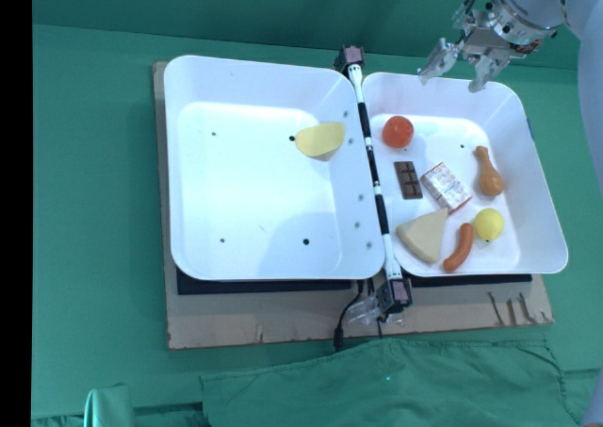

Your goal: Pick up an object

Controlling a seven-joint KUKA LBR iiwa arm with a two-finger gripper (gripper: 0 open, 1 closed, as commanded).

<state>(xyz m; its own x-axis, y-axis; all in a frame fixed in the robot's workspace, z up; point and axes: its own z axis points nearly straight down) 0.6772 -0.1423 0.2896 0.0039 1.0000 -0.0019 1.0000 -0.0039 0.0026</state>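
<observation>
My gripper (459,69) hangs open above the far edge of the right bin (537,180), with nothing between its fingers. Below it in that bin lie a red tomato (398,131), a brown chocolate bar (408,179), a small red-and-white carton (445,186), a drumstick (487,172), a yellow lemon (488,224), a cheese wedge (424,235) and an orange sausage (459,248). A yellow chip-shaped piece (319,140) rests in the left bin (217,86) near its right wall.
A black-and-white divider rail (369,147) runs between the two bins. Both bins sit on a cardboard sheet (264,326) over green cloth. A cable and connector (377,307) lie at the near end of the rail.
</observation>
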